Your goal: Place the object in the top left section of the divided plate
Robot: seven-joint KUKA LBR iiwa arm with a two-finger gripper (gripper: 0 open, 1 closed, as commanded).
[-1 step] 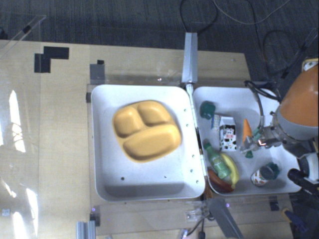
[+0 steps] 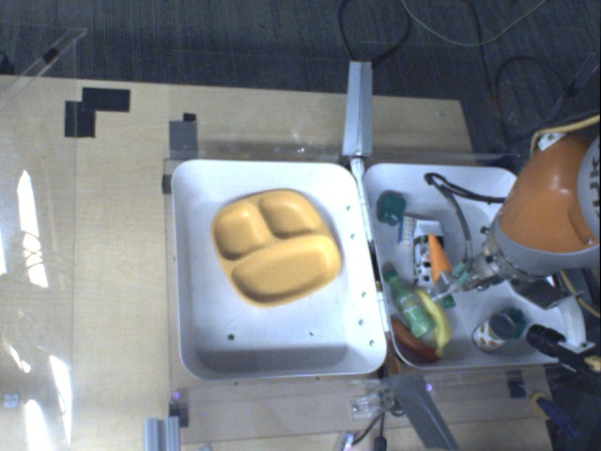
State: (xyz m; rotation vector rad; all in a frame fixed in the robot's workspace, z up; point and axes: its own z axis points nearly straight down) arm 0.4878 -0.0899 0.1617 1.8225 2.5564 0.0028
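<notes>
A yellow divided plate (image 2: 276, 246) lies in the left bin (image 2: 202, 336); its three sections hold nothing. My gripper (image 2: 457, 277) hangs low over the right bin (image 2: 470, 178), just right of an orange carrot-like piece (image 2: 438, 256) and above a yellow banana (image 2: 434, 316). A small teal bit shows at the gripper's tip, and I cannot make out what it is. The arm's orange band (image 2: 554, 200) covers the bin's right side.
The right bin also holds a teal cup-like item (image 2: 390, 206), a green bottle (image 2: 405, 299), a red-brown bowl (image 2: 413, 344) under the banana and a round patterned cup (image 2: 500, 328). A metal divider (image 2: 358, 111) stands between the bins. Cables lie behind them.
</notes>
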